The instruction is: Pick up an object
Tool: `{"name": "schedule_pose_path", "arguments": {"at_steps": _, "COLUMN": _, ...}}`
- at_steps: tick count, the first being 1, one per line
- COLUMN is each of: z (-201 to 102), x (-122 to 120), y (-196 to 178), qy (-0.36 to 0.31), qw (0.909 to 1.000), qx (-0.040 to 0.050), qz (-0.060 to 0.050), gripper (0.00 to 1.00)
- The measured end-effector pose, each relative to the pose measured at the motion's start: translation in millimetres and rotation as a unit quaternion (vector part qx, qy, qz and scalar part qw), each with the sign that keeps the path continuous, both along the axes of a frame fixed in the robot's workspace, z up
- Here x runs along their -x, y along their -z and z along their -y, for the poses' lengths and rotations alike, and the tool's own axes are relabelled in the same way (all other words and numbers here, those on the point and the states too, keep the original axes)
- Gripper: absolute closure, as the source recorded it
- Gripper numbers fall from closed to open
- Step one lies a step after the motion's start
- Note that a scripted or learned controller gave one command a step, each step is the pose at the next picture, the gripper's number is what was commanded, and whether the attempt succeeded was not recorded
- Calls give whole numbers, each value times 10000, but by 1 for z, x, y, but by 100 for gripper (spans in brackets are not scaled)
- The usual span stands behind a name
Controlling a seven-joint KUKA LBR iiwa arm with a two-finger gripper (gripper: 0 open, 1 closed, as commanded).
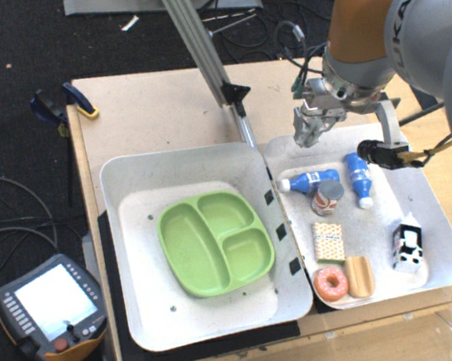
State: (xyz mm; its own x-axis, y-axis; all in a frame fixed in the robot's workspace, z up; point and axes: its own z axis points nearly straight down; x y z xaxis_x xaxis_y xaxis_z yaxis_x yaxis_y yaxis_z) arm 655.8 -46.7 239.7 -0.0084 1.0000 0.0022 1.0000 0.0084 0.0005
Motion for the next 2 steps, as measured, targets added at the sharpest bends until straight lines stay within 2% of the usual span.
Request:
{"name": "schedule_pose_path", "arguments": {"at_steps": 1, "z": -56, "x": 10, "y": -9, "qy": -2, "qw": 10000, "qx": 3, "qz": -4, "gripper": 100}}
{"name": "schedule_pose_path", "arguments": {"at_steps": 2, "z": -109, "x": 15, "y": 6, "qy": 1, "qw": 10000, "qx": 5, "qz": -14, "gripper": 100}}
